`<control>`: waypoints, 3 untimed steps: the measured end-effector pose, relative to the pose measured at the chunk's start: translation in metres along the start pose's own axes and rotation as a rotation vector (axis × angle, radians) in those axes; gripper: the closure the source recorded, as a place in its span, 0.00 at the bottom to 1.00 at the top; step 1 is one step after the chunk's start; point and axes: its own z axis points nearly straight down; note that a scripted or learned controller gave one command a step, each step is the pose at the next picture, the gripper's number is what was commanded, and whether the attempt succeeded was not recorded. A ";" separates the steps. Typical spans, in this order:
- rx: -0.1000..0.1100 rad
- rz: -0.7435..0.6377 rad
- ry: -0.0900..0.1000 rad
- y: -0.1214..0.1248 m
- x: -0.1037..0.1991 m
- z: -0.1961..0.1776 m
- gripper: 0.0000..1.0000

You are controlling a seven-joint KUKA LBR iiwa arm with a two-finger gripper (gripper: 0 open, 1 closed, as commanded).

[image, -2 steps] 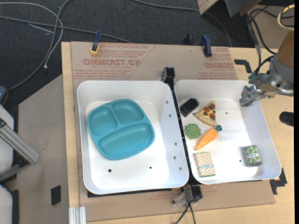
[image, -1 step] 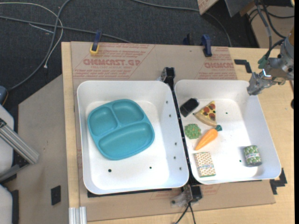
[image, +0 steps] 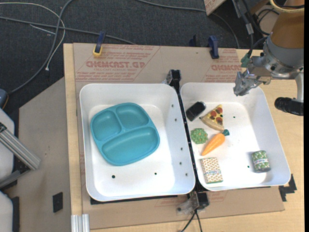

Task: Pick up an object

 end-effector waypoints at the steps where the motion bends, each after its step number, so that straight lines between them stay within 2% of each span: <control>1: -0.001 0.002 -0.001 0.013 0.042 0.003 1.00; 2: -0.001 0.001 -0.001 0.032 0.090 0.011 1.00; 3: 0.004 0.000 0.000 0.037 0.144 0.030 1.00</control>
